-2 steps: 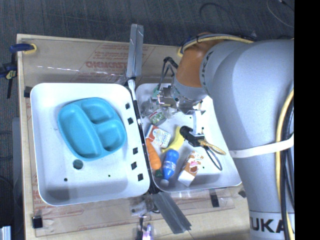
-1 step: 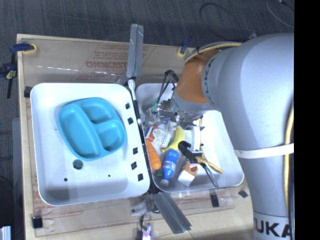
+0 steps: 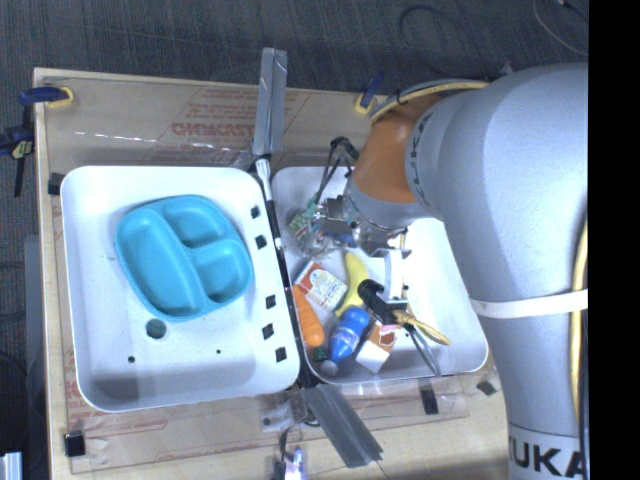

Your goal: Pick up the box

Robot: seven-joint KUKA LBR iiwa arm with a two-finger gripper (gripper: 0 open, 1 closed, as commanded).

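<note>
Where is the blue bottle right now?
The blue bottle lies in the right bin, near its front edge, between the orange carrot on its left and a small box on its right.

This is a robot lab, not a home. A big grey KUKA arm [image 3: 520, 228] leans over a plywood bench [image 3: 150, 118] on dark carpet [image 3: 150, 8], with blue clamps [image 3: 45, 96] at its left corner and two white bins [image 3: 90, 348] fixed side by side.

Arm [image 3: 520, 228] was bulky grey, orange band [image 3: 385, 163] above the claw, white "KUKA" lettering [image 3: 545, 455], thin black cables.
</note>
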